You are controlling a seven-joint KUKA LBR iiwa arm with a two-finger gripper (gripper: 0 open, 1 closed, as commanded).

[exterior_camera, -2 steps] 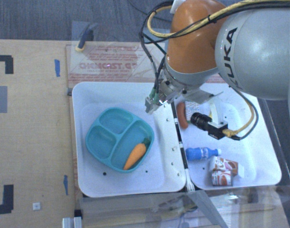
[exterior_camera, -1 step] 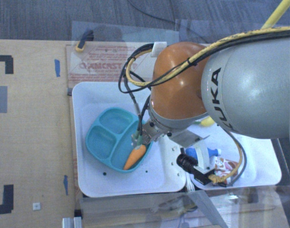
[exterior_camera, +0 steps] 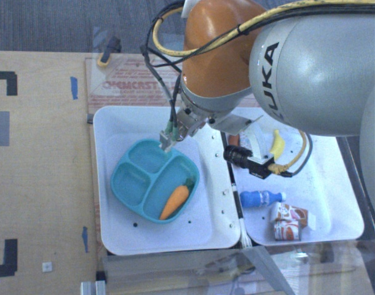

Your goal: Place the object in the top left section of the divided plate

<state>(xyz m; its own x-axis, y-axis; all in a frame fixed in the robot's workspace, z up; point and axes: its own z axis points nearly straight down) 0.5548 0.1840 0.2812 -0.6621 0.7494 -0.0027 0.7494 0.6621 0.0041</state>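
Note:
A blue divided plate (exterior_camera: 130, 187) with three sections lies in the left white bin (exterior_camera: 107, 125). An orange carrot (exterior_camera: 175, 201) with a green tip lies in the plate's large section on the lower right side. My gripper (exterior_camera: 168, 140) hangs over the plate's upper edge, beside the small top section, and is apart from the carrot. No object shows at its tip. The arm's orange band and grey body cover the back of both bins.
In the right bin (exterior_camera: 338, 226) are a yellow banana (exterior_camera: 277, 143), a small blue bottle (exterior_camera: 261, 198) and a red-and-white carton (exterior_camera: 290, 220). A black cable fitting (exterior_camera: 246, 160) hangs near the divider between the bins. Wooden bench surface lies to the left.

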